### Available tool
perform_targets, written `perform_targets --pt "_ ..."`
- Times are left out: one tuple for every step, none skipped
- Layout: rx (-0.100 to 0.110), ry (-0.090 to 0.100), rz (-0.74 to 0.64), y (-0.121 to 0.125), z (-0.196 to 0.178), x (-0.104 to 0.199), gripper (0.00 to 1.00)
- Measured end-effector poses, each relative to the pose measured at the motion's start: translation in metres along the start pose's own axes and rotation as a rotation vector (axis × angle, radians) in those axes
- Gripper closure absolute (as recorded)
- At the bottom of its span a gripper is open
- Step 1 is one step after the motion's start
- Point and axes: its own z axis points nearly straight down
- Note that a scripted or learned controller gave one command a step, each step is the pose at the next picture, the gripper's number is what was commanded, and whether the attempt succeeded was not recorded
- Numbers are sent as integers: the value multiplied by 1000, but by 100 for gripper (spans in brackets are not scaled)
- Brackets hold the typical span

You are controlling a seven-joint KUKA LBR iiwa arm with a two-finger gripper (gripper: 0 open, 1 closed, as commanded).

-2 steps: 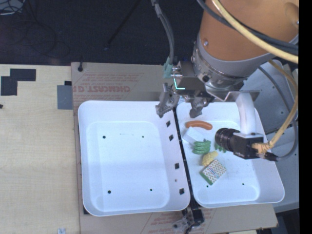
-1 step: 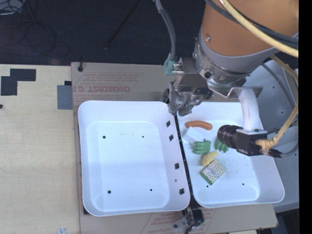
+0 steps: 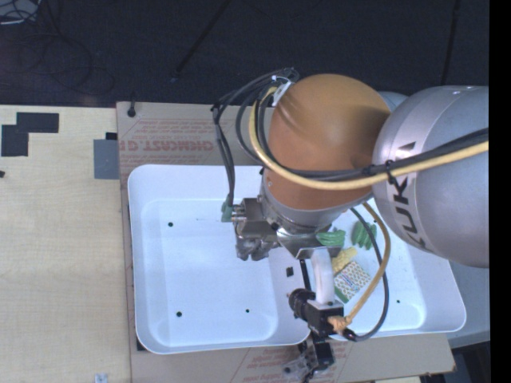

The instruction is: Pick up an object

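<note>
Lower right, the right bin (image 3: pixel 435 309) holds a checked packet (image 3: pixel 354 278), a yellow piece (image 3: pixel 345 257) and green pieces (image 3: pixel 364 234), huddled at its left side. Mid-frame, the gripper (image 3: pixel 254 247) hangs over the left bin (image 3: pixel 160 309). Open or closed, can't tell. The orange band (image 3: pixel 327 130) looms above.

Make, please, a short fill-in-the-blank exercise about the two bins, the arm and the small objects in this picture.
1. The left bin and the right bin are both ____ in colour.
2. The green objects lie in the bin on the view's ____ side.
3. The arm has a wide ____ band above the wrist.

Missing words: white; right; orange.
</note>
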Motion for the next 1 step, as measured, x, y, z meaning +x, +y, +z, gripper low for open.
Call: perform_targets --pt "-16 6 -3 2 -9 29 100"
